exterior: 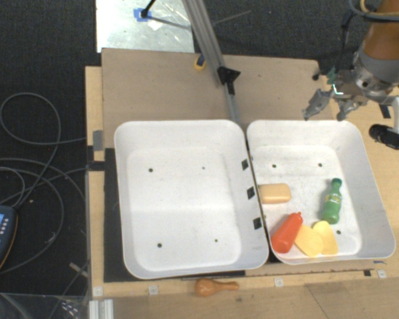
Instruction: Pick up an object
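**Camera view: gripper hanging spread over right bin's far rim**

Right bin [369,171] is holding five things near its front: a tan block [274,193], a red bottle [287,232], a green bottle [332,201] and two yellow pieces [317,239] lying overlapped. Left bin [130,178] is showing bare floor. Gripper [331,104] is hovering with fingers apart, pinching nothing. An orange-brown object [214,286] is lying on the tabletop [159,85] before the bins; its shape is hard to make out. Arm is being cut off at the frame's top right.
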`<action>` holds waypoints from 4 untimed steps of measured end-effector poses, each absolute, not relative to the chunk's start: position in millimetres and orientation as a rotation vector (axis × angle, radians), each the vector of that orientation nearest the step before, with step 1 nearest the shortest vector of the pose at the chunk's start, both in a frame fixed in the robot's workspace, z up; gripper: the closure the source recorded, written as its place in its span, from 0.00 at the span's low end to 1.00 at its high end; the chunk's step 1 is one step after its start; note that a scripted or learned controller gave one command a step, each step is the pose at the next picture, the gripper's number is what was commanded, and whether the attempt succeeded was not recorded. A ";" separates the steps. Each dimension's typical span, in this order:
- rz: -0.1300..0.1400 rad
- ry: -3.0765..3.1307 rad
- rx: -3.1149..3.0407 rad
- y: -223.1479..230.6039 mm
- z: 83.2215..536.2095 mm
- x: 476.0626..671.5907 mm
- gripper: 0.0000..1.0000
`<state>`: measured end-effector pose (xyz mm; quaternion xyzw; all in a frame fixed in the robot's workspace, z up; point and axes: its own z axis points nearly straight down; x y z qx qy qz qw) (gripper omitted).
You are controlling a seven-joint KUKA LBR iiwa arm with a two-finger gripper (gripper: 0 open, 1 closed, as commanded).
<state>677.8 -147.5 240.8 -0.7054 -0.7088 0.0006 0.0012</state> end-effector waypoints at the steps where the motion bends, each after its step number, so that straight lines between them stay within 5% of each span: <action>1: -0.001 -2.231 -2.215 -147.5 243.8 678.5 0.00; 4: 0.003 -2.228 -2.212 -155.4 98.0 687.0 0.00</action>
